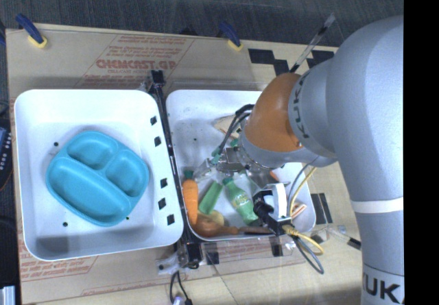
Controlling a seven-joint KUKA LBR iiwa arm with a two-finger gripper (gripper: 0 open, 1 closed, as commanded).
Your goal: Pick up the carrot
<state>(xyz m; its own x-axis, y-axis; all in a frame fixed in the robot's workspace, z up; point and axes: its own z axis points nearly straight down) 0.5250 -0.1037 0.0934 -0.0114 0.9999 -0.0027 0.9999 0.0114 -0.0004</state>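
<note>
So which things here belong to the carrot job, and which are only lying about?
For the job: carrot, gripper, right bin.

Lying about: blue tray, left bin, green bottle, green stick.

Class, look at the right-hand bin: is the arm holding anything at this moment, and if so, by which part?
It cannot be told. The gripper hangs low over the right bin, its tip masked by the wrist. The carrot lies apart on the bin floor, beside two green bottles.
</note>
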